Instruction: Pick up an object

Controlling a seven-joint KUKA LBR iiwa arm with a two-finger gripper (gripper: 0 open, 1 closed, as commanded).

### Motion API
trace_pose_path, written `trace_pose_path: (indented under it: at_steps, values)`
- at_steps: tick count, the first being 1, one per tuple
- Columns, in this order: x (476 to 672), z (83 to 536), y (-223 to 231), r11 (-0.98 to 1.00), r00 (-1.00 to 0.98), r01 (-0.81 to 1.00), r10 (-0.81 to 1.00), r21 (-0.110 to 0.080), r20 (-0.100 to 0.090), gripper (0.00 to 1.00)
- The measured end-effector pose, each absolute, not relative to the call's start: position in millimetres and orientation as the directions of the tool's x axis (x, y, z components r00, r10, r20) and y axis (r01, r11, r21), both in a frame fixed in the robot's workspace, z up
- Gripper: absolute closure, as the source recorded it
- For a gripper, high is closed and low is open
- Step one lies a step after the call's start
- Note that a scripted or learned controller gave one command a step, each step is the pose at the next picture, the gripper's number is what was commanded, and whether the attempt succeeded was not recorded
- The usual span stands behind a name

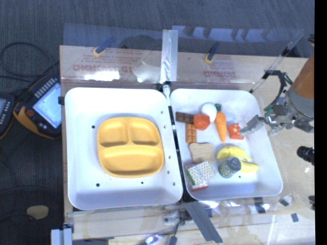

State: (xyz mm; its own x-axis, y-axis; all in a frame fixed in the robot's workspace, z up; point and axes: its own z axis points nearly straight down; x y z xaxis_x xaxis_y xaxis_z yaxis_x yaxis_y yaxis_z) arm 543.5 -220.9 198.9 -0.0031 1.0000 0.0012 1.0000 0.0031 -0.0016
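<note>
Nothing is picked up yet: the gripper hangs at the right bin's right rim, and whether it is wide or narrow I cannot tell. The toys lie inside that bin, the strawberry just beside the gripper and the carrot next to it. Descent, grasp and lift all remain.

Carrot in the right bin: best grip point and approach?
Grip the carrot across its orange body near the middle, coming straight down, fingers closing left-right. It lies flat, long axis running roughly up-down in the view, green top at the far end. Some clearance shows on both flanks: the tomato left, a red piece right.
</note>
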Motion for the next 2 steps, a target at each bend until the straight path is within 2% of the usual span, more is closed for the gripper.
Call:
trace_pose_path:
  at_steps: [1,2]
  values:
    - [604.5,90,-181,-0.105,0.105,0.994,0.995,0.012,-0.003,0.00]
    - [606.6,103,-182,-0.102,0.102,0.995,0.995,0.018,-0.007,1.00]
